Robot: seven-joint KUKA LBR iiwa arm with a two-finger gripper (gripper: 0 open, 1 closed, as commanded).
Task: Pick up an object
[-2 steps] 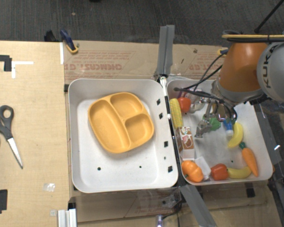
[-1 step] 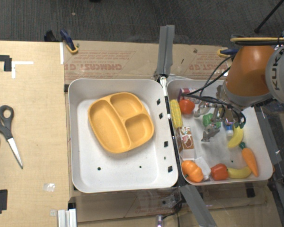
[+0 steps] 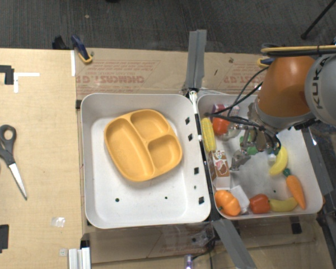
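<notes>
My gripper [image 3: 243, 153] hangs in the right bin [image 3: 316, 167], fingers seemingly apart, holding nothing. Nearest target: the small box [image 3: 220, 163] just left, long axis running near-to-far.

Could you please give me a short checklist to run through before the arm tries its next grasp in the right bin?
1. Gripper is over the right bin: ok.
2. Something between its fingers: cannot tell.
3. Nearest target, the small carton, lies free of the gripper: cannot tell, they look very close.
4. Banana and carrot within the bin: ok.
5. Cables clear of the toys: cannot tell.
6. Yellow plate sits in the left bin, out of the way: ok.
</notes>
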